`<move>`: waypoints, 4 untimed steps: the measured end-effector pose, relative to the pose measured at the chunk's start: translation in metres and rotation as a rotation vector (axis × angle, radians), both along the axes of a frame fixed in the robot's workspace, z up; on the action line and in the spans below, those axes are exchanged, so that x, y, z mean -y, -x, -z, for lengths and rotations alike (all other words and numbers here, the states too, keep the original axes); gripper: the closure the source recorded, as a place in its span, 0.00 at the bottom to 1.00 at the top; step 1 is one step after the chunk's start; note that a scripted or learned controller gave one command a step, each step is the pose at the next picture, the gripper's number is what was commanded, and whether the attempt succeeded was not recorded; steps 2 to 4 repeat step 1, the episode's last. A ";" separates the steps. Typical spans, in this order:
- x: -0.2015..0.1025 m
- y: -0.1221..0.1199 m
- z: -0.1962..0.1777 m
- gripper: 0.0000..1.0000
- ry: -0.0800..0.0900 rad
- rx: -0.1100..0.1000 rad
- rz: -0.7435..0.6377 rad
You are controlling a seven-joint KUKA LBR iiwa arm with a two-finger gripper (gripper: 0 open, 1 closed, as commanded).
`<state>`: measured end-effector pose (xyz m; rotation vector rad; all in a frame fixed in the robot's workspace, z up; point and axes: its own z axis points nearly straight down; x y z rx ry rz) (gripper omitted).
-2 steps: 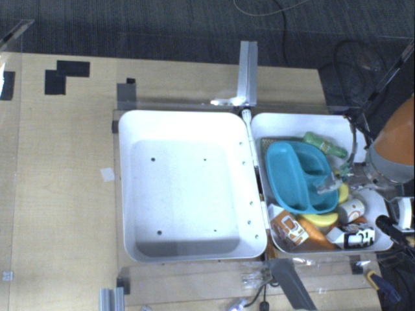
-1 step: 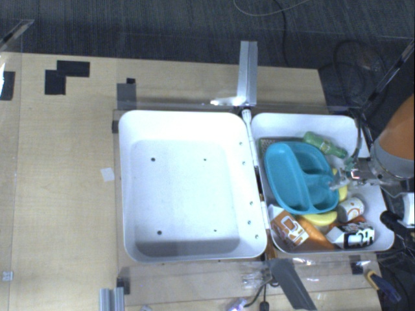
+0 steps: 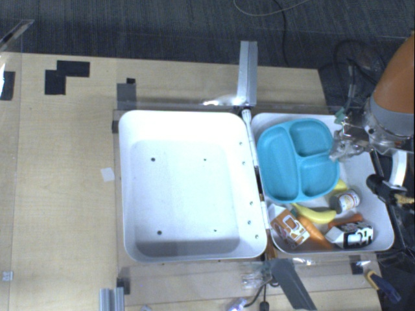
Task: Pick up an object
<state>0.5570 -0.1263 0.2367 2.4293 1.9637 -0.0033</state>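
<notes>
Camera view, looking down at a slant on a pale wooden bench (image 3: 58, 193) carrying two shallow white bins side by side, their inner rims touching beneath a grey metal post (image 3: 248, 70) at the far edge. The left bin (image 3: 185, 183) has smooth, glossy plastic walls with rounded corners and offers a broad flat floor on every side. The right bin (image 3: 387, 235) is crowded. A light blue compartment plate (image 3: 298, 159), moulded plastic with three rounded wells, lies tilted across the bin's far half, its left edge leaning against the rim shared with the left bin. Along the near wall, packed close together, lie a banana (image 3: 311, 213), an orange carrot (image 3: 319, 233) beneath it, a brown printed snack packet (image 3: 289, 228) in the near left corner, a small can (image 3: 347, 201) on its side, and a black-and-white carton (image 3: 353, 236) toward the near right corner. Free floor remains only as a narrow strip along the right wall.

The arm (image 3: 397, 89), orange above a grey wrist, reaches in over the right bin's far right corner. The metallic gripper (image 3: 342, 145) sits at the plate's right edge; whether it is spread or pressed together cannot be told.
</notes>
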 end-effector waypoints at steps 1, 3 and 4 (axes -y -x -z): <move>-0.010 -0.001 0.003 0.00 -0.013 -0.004 -0.013; -0.010 -0.001 0.003 0.00 -0.013 -0.004 -0.013; -0.010 -0.001 0.003 0.00 -0.013 -0.004 -0.013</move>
